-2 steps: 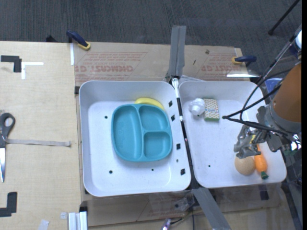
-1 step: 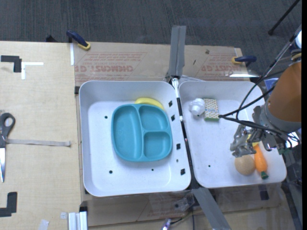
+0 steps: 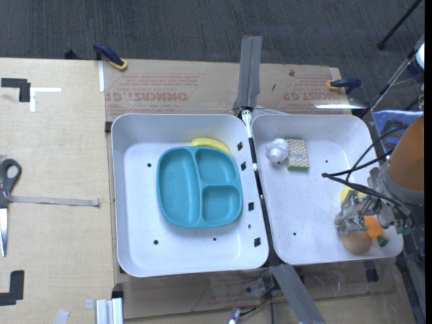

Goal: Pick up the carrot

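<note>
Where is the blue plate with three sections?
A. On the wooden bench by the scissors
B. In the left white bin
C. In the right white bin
B: the blue three-section plastic plate lies flat inside the left shallow white bin, near its middle.

Pale wood desk below, and two white bins sit side by side on it: the left bin, the right bin, edges touching. Brown cardboard lies under their far side, clamped at both corners. Scissors rest at the desk's left edge, beside a tape strip.
</note>
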Robot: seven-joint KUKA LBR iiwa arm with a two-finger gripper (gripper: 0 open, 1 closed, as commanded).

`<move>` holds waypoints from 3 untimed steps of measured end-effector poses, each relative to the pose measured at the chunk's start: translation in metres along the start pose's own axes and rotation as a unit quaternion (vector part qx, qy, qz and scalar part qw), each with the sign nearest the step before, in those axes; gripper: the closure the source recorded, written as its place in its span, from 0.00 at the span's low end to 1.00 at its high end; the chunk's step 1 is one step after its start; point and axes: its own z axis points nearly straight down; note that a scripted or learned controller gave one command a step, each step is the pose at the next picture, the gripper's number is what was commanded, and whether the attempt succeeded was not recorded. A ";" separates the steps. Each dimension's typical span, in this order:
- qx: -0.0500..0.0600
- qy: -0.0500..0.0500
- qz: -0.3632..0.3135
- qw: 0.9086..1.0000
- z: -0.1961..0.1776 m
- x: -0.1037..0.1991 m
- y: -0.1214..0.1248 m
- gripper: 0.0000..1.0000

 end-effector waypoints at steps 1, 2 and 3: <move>0.000 0.000 0.073 0.997 -0.060 -0.049 0.055 1.00; 0.000 0.001 0.060 0.998 -0.022 0.000 0.020 1.00; 0.000 0.000 0.173 0.985 -0.076 0.008 0.082 1.00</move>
